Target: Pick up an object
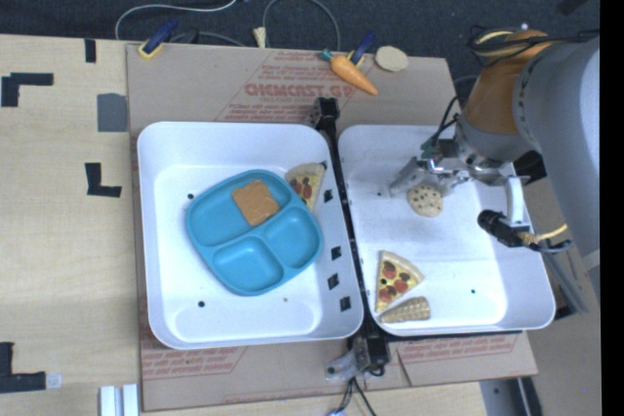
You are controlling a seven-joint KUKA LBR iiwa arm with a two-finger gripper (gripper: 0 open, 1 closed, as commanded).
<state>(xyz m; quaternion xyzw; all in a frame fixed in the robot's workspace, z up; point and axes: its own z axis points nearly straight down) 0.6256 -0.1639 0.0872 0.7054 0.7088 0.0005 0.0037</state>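
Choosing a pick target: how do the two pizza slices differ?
The pizza slice in the right bin lies flat in the open on the bin floor, with a wide face of red toppings showing. The pizza slice in the left bin is wedged between the blue divided plate and the bin wall, appears smaller and shows a paler face. Both are triangular toy slices with a tan crust.
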